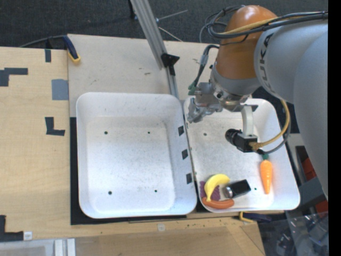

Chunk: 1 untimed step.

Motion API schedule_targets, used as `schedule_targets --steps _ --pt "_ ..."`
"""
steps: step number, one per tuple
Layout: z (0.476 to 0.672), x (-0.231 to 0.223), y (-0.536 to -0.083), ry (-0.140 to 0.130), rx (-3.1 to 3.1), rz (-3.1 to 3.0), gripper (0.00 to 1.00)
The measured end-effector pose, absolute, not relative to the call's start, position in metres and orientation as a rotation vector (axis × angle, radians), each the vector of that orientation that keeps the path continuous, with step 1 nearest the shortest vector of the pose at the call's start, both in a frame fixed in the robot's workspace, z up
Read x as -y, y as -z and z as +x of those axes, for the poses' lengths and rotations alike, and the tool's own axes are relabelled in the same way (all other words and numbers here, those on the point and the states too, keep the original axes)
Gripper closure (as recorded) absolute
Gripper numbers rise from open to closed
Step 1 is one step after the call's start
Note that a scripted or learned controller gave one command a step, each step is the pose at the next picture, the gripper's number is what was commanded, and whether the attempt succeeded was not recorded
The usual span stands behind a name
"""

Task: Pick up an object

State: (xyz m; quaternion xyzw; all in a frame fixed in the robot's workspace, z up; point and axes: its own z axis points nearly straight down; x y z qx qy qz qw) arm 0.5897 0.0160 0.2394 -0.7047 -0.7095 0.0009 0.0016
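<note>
Two shallow white plastic bins sit side by side on the pale wooden counter (32, 159). The speckled left bin (88, 143) has four small dark dots on its floor. The right bin (285, 191) holds a yellow curved banana (214, 183), a red sausage-shaped piece (217, 202) and a small black block (238, 188) clustered at its near left corner, with an orange carrot (266, 176) near its right side. The jaws (195, 113) hang over the right bin's far left corner; whether they are parted cannot be told.
</note>
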Motion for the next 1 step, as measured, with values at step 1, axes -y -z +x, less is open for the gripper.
schedule_targets --steps 1 --pt "0.5871 -0.0742 -0.2456 0.000 2.229 -2.211 1.00"
